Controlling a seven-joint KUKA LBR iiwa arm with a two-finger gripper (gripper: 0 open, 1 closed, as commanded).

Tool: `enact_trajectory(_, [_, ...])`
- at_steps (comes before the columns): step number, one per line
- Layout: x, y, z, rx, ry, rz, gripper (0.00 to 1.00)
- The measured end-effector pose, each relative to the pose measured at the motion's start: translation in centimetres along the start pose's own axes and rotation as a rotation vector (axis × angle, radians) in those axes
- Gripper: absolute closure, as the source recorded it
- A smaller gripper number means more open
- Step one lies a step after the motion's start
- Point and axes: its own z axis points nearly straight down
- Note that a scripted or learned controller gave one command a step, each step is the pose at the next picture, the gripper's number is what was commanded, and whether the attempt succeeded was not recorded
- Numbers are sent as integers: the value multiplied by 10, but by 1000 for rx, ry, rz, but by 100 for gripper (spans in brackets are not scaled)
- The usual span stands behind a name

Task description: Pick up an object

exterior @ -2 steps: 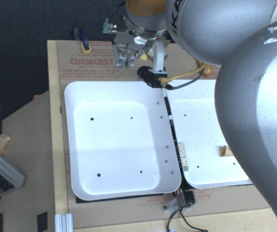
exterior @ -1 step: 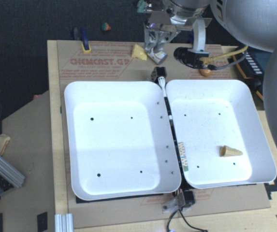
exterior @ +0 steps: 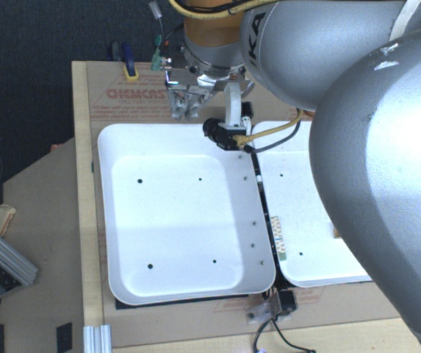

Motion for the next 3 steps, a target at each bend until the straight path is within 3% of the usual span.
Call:
enact_trajectory(1, [-51,-15,-67,-18,0,10,100])
enact_trajectory(2, [-10,2,-14,-8,1,2,100])
enact_trajectory(3, [-67,2,-71,-20,0,11,100])
